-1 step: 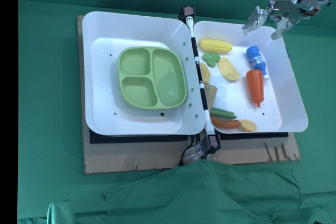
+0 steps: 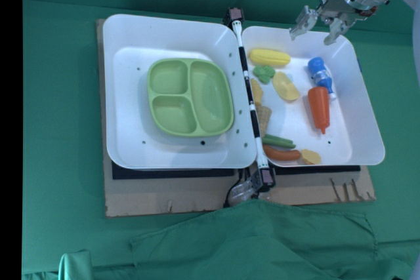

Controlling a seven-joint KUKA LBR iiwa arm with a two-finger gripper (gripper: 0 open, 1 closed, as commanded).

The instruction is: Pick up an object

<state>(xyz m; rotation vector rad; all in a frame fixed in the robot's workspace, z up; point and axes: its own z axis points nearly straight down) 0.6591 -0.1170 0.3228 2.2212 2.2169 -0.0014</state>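
My gripper (image 2: 318, 27) hangs above the far edge of the right bin (image 2: 364, 116), fingers spread open with nothing between them. Below it in that bin lie a yellow corn cob (image 2: 269, 58), a green leafy piece (image 2: 264, 73), a yellow slice (image 2: 285, 86), a blue bottle (image 2: 319, 72), an orange carrot (image 2: 319, 107), an ice-cream cone (image 2: 263, 118), a green bean pod (image 2: 279, 141), a hot dog sausage (image 2: 281, 154) and a small yellow piece (image 2: 310, 157). The blue bottle is the nearest item, just in front of the fingers.
The left bin (image 2: 128, 49) holds a light green divided plate (image 2: 189, 97). A black-and-white bar (image 2: 248, 92) runs between the two bins. Green cloth (image 2: 262, 239) bunches up at the front of the bench.
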